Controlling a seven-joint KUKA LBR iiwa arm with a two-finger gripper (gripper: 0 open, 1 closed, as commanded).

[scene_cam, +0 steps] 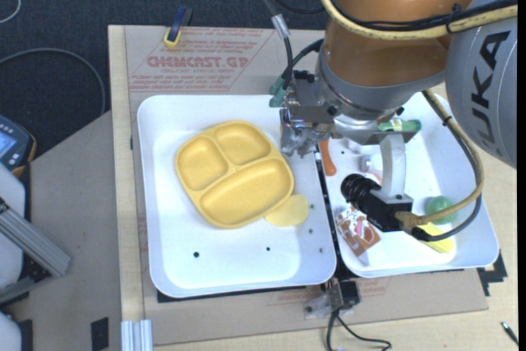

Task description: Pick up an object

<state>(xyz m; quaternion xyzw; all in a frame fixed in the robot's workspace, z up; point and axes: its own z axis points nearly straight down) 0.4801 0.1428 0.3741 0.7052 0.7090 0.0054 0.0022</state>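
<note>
- The bench top (205,62) is a pale board with red print, set on dark carpet; a small blue-and-yellow clip (175,29) lies at its far edge, well to the left of the gripper.
- The arm (403,20) looms over the seam between the bins, its orange band bulging at the top of the view and its grey body cut off at the right edge.
- The left bin (164,251) lies to the gripper's left, the right bin (468,234) beneath and to its right; much of the right bin is hidden under the arm.
- A yellow divided plate (234,173) rests in the left bin, just left of the gripper, with a small pale yellow disc (289,212) tucked against its near-right edge.
- In the right bin, nearer the camera than the gripper, lie a red-and-white packet (357,228), a green piece (438,205) and a yellow piece (440,243), both partly covered by cable; an orange stick (329,159) shows just beside the gripper.
- The gripper (300,131) sits over the bins' shared wall; its metal parts are a dark jumble, so how far it is open cannot be told, and nothing is seen held in it.
</note>
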